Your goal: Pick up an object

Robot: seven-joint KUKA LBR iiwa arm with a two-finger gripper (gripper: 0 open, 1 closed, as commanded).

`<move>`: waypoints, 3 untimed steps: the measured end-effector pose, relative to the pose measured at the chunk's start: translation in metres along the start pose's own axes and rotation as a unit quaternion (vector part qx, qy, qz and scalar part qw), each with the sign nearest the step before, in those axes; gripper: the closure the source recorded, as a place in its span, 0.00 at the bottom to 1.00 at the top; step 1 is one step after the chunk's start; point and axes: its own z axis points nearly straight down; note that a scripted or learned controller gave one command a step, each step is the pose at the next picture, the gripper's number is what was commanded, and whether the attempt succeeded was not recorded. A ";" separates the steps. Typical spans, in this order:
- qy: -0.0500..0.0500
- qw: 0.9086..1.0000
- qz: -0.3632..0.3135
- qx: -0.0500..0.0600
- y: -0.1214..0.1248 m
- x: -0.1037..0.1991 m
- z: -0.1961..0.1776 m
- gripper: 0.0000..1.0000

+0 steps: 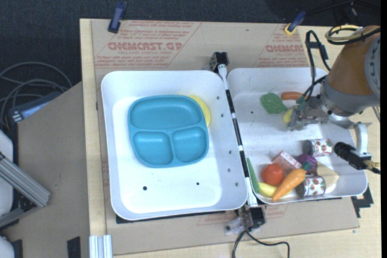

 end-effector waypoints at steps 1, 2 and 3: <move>0.000 1.000 0.000 -0.001 0.014 -0.009 -0.083 1.00; 0.000 1.000 0.000 0.000 0.013 -0.009 -0.082 0.00; 0.001 1.000 0.001 0.002 -0.022 -0.042 -0.002 0.00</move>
